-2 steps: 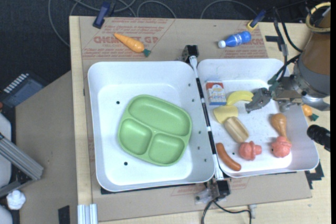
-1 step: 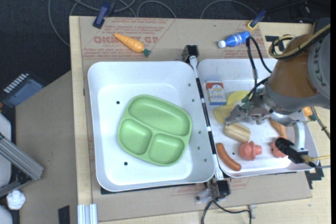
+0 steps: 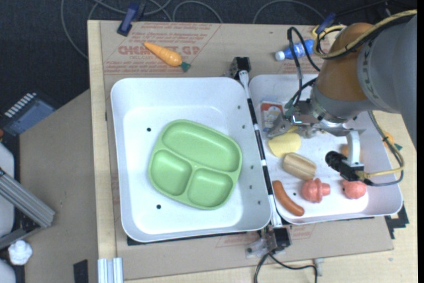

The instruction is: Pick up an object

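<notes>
i've got the gripper (image 3: pixel 286 120) low in the right bin (image 3: pixel 384 205), at its near-left part; i cannot tell how it is set from this angle. the pale yellow piece (image 3: pixel 285 142) sits just below it, the bread roll (image 3: pixel 299 166) a little further on. i judge this the reach-down step; next i need a squarer drop onto the yellow piece.

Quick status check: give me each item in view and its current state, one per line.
Gripper: low in the right bin, above the yellow piece.
Green divided plate: flat, upright, in the left bin.
Yellow piece: lying in the right bin.
Bread roll: on its side.
Sausage: lying by the divider.
Carrot: on the bench, outside both bins.
</notes>
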You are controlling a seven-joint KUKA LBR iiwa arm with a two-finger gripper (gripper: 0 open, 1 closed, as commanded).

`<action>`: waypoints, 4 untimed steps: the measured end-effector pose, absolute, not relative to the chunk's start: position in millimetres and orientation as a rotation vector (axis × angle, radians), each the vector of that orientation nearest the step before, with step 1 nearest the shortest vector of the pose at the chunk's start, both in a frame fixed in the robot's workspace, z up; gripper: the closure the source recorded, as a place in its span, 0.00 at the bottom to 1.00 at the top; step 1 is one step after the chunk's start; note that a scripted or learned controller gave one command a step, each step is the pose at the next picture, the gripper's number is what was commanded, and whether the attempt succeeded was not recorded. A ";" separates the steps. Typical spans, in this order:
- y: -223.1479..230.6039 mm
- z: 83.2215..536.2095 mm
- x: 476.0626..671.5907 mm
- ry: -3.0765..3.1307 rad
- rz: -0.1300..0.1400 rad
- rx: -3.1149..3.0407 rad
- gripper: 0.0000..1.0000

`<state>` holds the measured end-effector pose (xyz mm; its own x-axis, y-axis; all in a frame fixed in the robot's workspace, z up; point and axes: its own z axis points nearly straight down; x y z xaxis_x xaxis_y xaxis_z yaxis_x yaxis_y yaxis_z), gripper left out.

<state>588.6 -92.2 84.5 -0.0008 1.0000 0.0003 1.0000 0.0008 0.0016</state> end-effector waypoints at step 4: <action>-110.6 93.9 478.7 2.220 0.000 2.224 1.00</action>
